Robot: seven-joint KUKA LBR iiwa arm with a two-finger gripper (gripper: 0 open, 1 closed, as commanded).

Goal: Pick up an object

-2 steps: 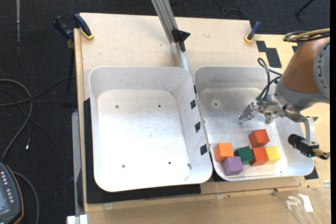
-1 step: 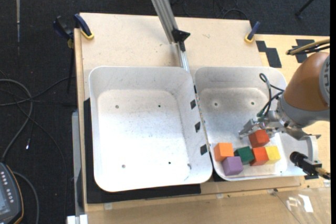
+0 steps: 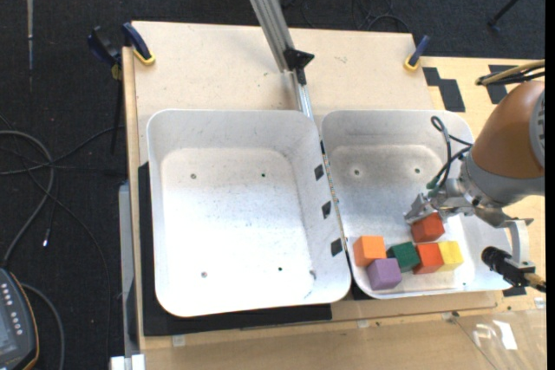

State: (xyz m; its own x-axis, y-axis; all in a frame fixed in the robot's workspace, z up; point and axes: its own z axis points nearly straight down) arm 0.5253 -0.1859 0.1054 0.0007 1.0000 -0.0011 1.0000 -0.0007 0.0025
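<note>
Several blocks cluster at the front of the right bin (image 3: pixel 381 134): an orange one (image 3: pixel 370 249), a green one (image 3: pixel 404 256), an orange-red one (image 3: pixel 429 256), a yellow one (image 3: pixel 450 253) and a purple one (image 3: pixel 384 273). A red-brown block (image 3: pixel 427 229) lies just behind them. My gripper (image 3: pixel 430 208) is low in the right bin, directly over the far edge of the red-brown block and touching or nearly touching it. The wrist hides where the gripper meets the block.
The left bin (image 3: pixel 173 143) sits beside the right one, their walls meeting at the middle. A slanted metal pole (image 3: pixel 264 4) rises behind the bins. The arm's orange band (image 3: pixel 512 130) overhangs the right bin's right rim.
</note>
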